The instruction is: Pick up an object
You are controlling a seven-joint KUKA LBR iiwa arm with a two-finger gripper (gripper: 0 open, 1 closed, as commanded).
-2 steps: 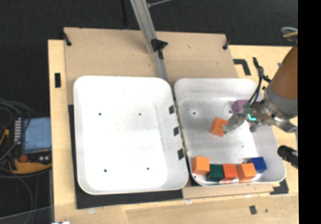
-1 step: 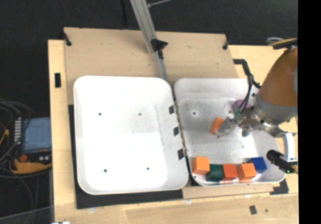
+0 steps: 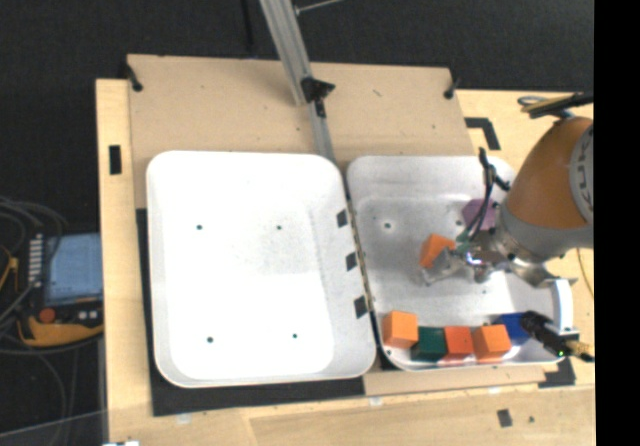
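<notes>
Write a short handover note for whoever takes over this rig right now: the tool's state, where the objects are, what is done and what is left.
Tool: low inside the right bin, near its middle. Whether it is open or shut cannot be judged from the camera view.
Objects: an orange block lies tilted right beside the tool; a grasp is not confirmed. Along the right bin's near edge sits a row: orange block, green block, two more orange blocks, then a blue block. A purple object sits by the arm.
Done: arm lowered to the orange block.
Left: secure a grip and lift.
</notes>
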